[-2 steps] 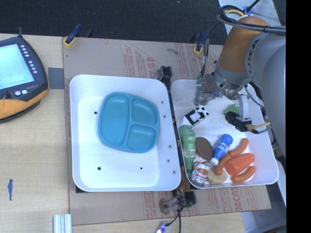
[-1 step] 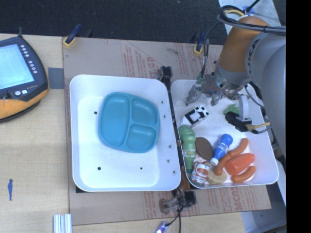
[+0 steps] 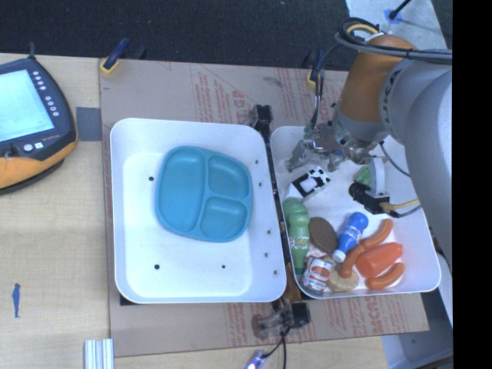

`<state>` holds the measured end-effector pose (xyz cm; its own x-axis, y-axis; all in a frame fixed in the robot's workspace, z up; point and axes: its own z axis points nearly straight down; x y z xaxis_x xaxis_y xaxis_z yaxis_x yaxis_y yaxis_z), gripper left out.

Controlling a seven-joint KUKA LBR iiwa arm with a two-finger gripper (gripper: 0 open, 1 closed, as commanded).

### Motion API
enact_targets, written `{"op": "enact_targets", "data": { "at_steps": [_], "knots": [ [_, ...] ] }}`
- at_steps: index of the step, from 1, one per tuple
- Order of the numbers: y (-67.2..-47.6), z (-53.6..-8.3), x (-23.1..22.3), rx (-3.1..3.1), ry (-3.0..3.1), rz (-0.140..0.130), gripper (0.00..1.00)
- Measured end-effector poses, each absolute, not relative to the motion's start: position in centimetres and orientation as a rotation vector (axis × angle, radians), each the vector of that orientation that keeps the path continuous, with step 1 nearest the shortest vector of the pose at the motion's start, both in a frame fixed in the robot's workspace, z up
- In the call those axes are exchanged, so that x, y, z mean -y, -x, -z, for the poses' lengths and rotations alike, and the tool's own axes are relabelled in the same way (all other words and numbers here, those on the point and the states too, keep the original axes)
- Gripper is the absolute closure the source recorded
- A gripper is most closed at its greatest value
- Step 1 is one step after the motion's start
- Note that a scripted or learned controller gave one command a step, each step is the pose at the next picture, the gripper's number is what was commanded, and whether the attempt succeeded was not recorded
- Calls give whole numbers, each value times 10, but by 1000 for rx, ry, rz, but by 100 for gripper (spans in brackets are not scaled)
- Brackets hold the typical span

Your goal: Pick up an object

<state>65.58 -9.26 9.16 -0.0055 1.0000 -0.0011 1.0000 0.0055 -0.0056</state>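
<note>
Pendant: one teach pendant [image 3: 29, 121], orange-edged with a pale screen, lies on the bench at far left, well apart from the bins.
Bins: two shallow white bins side by side, left bin [image 3: 131, 206] and right bin [image 3: 421, 241], their inner rims nearly touching.
Left bin contents: one blue divided plate [image 3: 204, 194], three compartments, lying flat toward the far half of the bin.
Right bin contents, count: seven or so small items crowded in the near half; the exact count is uncertain where they overlap.
Green bottle [image 3: 296, 220]: one, lying along the left wall of the right bin.
Brown oval piece [image 3: 323, 234]: one, just right of the green bottle.
Small can [image 3: 316, 274]: one, red and white, near-left corner; a pale item beside it is too small to identify.
Blue bottle [image 3: 351, 235]: one, white cap, tilted, between the brown piece and the orange items.
Orange-red items [image 3: 378, 257]: sausage-like pieces and one blockier piece, piled at near right, touching each other.
Black-and-white tag [image 3: 311, 181]: one, flat on the bin floor, far of the pile.
Arm: one, grey with an orange band [image 3: 367, 79], over the far end of the right bin.
Gripper [image 3: 319, 154]: low over the far-left part of the right bin, just far of the tag; whether it is spread or closed I cannot tell; nothing seen in its grasp.
</note>
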Motion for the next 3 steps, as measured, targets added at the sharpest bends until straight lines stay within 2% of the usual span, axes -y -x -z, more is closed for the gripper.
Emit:
{"op": "enact_targets", "data": {
  "at_steps": [1, 2, 3],
  "knots": [
    [-656, -102, 94, 2226, 2210, -10, 100],
    [-656, -102, 94, 2226, 2210, -10, 0],
    [-656, -113, 95, 2227, 2209, -11, 100]
  ]
}}
